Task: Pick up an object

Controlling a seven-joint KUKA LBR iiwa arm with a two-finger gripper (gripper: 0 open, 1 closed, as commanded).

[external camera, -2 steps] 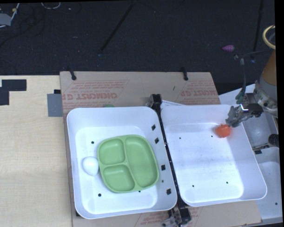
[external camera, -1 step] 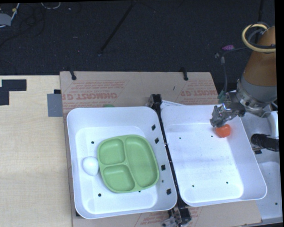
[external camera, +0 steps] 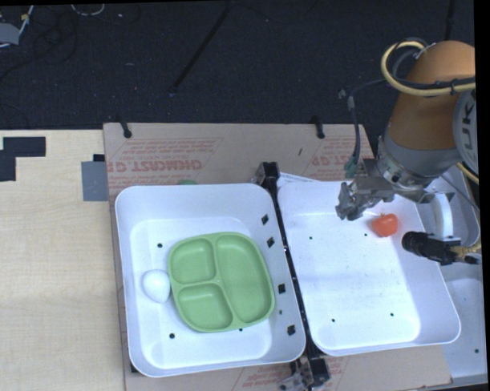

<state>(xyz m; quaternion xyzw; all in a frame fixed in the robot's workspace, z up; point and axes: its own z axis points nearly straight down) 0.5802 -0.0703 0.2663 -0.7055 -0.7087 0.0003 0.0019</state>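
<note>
Lying just right of the tool, the red object seems untouched; tool's grip unclear.

Pale wooden bench, dark floor

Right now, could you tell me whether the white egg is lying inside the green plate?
No, the white egg lies on the left bin's floor, against the green plate's left rim.
</note>
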